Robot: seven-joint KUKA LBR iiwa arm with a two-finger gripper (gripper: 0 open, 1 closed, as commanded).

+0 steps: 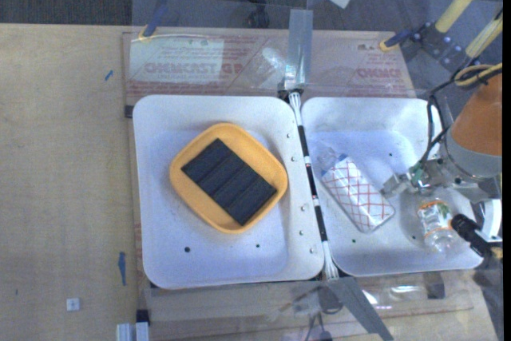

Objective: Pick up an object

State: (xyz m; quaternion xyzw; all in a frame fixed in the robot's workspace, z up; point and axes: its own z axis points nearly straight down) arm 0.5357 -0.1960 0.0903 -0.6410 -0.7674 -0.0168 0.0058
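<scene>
Camera view is showing the tool point(415, 181) hovering just right of the red-checked white packet point(358, 193), which is lying diagonally; grip state unclear.

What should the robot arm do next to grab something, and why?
Probably slide a little toward the checked packet. The gripper sits in the right bin just beside it, with nothing seen between its fingers.
</scene>
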